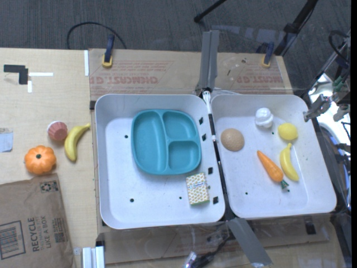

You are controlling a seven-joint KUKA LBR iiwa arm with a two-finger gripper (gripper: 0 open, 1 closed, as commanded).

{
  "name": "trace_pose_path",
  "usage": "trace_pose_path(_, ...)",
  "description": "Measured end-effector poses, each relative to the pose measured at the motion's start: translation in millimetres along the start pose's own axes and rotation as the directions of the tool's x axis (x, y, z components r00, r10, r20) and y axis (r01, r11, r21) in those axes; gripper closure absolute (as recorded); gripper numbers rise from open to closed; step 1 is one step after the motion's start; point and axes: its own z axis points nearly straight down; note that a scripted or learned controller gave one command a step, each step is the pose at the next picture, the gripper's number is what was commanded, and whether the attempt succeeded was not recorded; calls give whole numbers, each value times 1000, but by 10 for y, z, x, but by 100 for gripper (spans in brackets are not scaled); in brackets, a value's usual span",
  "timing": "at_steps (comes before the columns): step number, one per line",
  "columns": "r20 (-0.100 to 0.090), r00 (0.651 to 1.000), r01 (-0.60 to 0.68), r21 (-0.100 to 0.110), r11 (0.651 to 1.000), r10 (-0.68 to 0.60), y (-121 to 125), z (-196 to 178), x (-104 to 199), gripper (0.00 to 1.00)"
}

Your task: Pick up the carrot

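Grey and partly cut off at the right edge, the end effector [326, 102] hangs over the right rim of the right bin [241, 205], apart from everything in it; I cannot tell how it is set. Orange carrot [270, 167] lies slantwise on that bin's floor, just beside a banana [288, 163], with a lemon [288, 131], a white ball [263, 117] and a brown egg-shaped thing [232, 139] near. Left bin [114, 205] holds a teal divided plate [165, 142] and small box [197, 189]; a small pumpkin [40, 160] sits on the counter [44, 102].
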Motion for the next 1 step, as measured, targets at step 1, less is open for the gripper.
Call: trace_pose_path(1,-1,982,188,-1,982,-188,100,1625,258,0)
